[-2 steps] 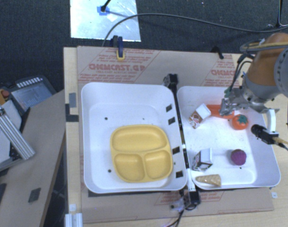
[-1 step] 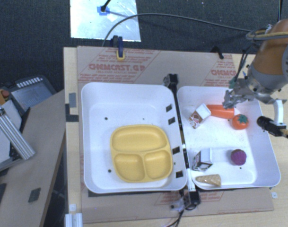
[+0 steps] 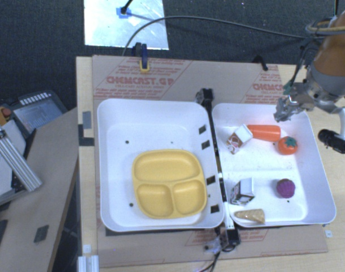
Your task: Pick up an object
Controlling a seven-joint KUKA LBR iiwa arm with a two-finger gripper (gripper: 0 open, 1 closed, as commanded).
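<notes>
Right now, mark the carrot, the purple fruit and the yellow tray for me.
carrot (image 3: 264, 132), camera view, middle of its orange body.
purple fruit (image 3: 285, 188), camera view, centre of its rounded top.
yellow tray (image 3: 139, 170), camera view, left rim of the large compartment.

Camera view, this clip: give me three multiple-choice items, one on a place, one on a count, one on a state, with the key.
1. Where does the yellow divided tray lie?
A. in the left bin
B. in the right bin
C. on the bench outside both bins

2. How many loose items lie in the right bin?
A. two
B. four
C. six

3. Where is the end effector?
A. down in the left bin
B. above the right bin's far rim, near the carrot
C. resting on the yellow tray

Key:
1 A: the tray sits inside the left bin.
2 C: the carrot, a tomato, a purple item, two small cartons and a tan wedge.
3 B: it hangs over the far edge, clear of the items.
</notes>
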